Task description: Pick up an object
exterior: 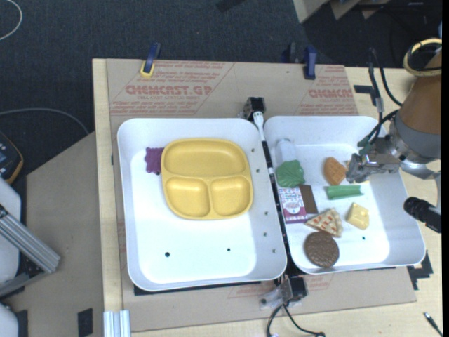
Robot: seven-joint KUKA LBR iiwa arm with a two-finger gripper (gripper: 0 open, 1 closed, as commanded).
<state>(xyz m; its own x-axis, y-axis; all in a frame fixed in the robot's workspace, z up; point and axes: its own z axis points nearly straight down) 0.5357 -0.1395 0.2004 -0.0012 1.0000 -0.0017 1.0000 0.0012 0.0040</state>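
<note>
- Robotics lab.
- Protective-papered board (210,83) clamped to the bench with blue clamps (309,60).
- Loose cables (42,114) over dark carpet (84,20).
- Aluminium framing (28,241) at left.

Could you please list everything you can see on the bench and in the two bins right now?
Left bin: 1, white, left half of the bench.
Right bin: 1, white, beside the left bin.
Divided tray: 1, yellow, three compartments, upper part of the left bin.
Purple item: 1, purple, left bin, at the tray's left edge.
Leafy toy: 1, green, right bin, upper left.
Bread-like toy: 1, orange-brown, right bin, centre top.
Green bar: 1, green, below the bread-like toy.
Packet: 1, pink and brown, right bin, left side.
Pizza slice: 1, right bin, centre.
Cheese wedge: 1, pale yellow, right of the pizza slice.
Round cookie: 1, brown, right bin, bottom.
Clamps: 2, blue, bench's far edge.
Gripper: 1, grey, over the right bin by the bread-like toy.
</note>
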